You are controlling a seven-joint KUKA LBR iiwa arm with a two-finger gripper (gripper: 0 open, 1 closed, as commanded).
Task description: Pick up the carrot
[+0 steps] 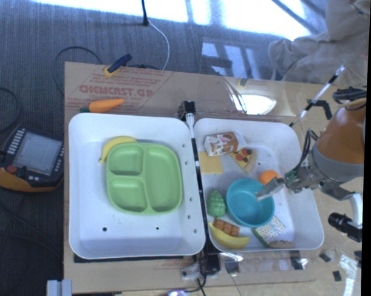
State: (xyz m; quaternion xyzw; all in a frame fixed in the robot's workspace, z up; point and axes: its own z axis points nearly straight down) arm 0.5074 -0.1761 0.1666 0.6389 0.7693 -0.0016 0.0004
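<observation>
Orange carrot, tapered, lying flat on the brown counter outside both bins, just beyond the far rim of the left white bin near its far-left corner; thick end toward the left, narrow tip pointing right, close to the printed red lettering

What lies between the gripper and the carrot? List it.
Camera view: from gripper to carrot, a blue bowl, a yellow slice, both bins' rims, left bin's floor.

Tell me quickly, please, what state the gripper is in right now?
Gripper: cannot be told; it sits over the blue bowl in the right bin.
</observation>
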